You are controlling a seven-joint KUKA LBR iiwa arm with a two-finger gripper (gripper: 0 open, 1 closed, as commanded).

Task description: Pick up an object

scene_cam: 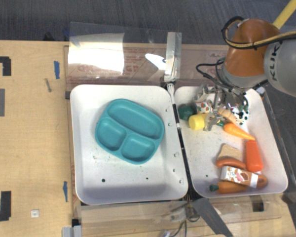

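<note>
Bench (24, 132) is tan wood; two white bins sit on it side by side.

Left bin (89, 172) holds one thing: a teal divided plate (130, 130), three compartments, lying flat near the bin's centre, tilted a little toward 4 o'clock.

Right bin (278, 177) carries all the clutter, and my arm (251, 48) comes in over its 12 o'clock edge, orange band on top, cables looped round the wrist.

My claw (218, 113) is down in the upper part of the right bin, among the toys. Metal fingers are visible, but I cannot tell how wide they stand, or whether anything sits between them.

Candidates for the pick, by size:
- orange cylinder (253, 155), upright-ish, at 4 o'clock from my claw, near the bin's right wall.
- bottle with a white label (239, 176), lying on its side at the bin's 6 o'clock edge.
- bread slice (230, 153), touching the bottle's upper side, left of the cylinder.
- carrot (238, 131), lying just at 4 o'clock of my claw, tip pointing right.
- yellow block (197, 122), just at 9 o'clock of the claw, close enough that I can't tell about contact.
- green piece (185, 111), at 10 o'clock of the yellow block, near the bin's left wall.
</note>
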